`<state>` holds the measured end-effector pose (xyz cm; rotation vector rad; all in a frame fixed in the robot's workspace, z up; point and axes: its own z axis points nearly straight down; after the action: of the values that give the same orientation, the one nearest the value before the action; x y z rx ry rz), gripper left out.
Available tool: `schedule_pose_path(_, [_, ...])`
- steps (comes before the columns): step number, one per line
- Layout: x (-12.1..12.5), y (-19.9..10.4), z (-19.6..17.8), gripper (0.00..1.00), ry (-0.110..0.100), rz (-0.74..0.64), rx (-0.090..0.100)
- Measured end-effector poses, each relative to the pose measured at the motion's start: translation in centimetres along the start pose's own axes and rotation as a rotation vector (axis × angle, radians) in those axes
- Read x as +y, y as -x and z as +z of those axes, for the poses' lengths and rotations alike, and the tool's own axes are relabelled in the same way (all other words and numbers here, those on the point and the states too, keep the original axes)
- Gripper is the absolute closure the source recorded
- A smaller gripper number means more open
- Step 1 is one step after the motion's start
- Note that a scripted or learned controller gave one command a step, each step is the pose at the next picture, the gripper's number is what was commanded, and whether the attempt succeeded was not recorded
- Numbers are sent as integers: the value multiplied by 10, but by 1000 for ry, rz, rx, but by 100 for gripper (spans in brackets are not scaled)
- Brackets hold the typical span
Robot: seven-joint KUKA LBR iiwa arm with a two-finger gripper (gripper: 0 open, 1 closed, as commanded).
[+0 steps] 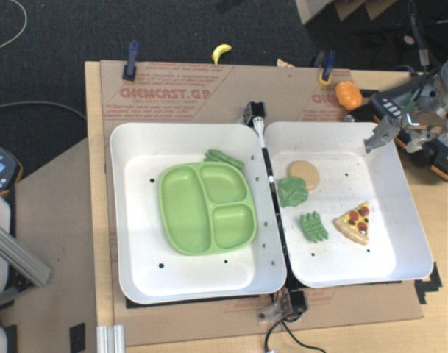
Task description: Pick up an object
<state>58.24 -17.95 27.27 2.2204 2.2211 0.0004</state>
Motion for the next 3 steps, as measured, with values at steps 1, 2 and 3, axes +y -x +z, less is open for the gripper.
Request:
schedule_pose_path(1, [-90,45,99,0,-9,5,5])
schedule_pose_path(2, [1,-12,180,0,4,-8,0])
schedule_pose_path(3, [-73,17,184,0,-6,3,3])
